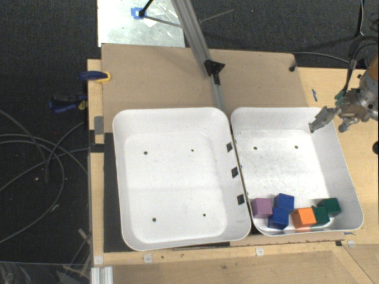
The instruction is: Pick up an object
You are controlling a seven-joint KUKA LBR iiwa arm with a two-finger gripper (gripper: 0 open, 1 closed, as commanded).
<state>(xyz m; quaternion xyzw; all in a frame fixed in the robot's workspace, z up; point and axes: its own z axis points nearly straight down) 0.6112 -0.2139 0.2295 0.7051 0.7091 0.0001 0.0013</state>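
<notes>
The shallow white left bin (177, 176) is lying bare, while small foam cubes are crowding the near edge of the shallow white right bin (290, 141): purple (262, 206), blue (283, 205), orange (305, 216), green (327, 207). The two-finger gripper (327, 118) is hovering over that bin's far right corner, grasping nothing, fingers apparently parted. It should be travelling toward the near edge, then dropping squarely over an outer cube, likely the purple one.

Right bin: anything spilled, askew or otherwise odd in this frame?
Nothing spilled or damaged. The blocks, purple, blue, orange and green, are all huddled against the near wall of the right bin, some leaning on each other. The gripper is over the far right rim.
</notes>
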